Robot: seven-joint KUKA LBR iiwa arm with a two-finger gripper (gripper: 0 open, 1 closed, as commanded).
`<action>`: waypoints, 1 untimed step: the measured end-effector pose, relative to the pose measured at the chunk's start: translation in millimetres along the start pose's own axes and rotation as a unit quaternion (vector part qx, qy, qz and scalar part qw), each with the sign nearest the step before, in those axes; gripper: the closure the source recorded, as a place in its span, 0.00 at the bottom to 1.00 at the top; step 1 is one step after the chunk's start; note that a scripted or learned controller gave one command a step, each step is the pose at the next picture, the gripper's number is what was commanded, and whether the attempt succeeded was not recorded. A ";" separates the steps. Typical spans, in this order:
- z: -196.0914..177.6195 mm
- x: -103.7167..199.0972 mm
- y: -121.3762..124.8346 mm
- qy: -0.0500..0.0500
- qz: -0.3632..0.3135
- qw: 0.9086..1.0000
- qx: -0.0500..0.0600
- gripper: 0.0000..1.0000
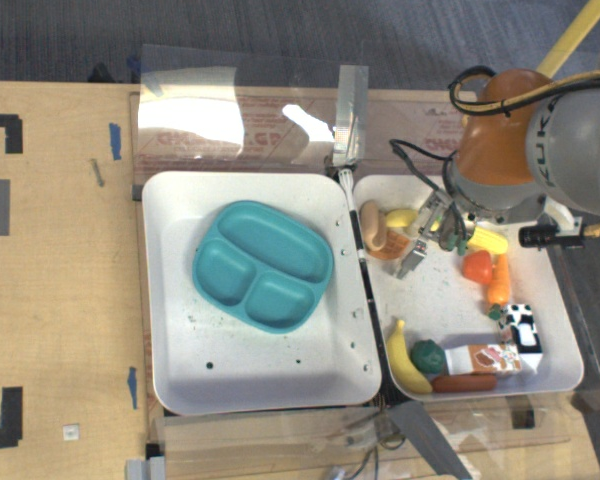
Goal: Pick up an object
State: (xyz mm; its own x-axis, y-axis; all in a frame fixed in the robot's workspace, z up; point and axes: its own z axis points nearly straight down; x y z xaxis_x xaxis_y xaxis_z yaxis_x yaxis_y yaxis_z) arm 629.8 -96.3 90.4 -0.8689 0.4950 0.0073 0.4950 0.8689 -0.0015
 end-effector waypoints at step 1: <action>-0.5 1.5 10.0 0.004 0.140 0.990 0.000 0.00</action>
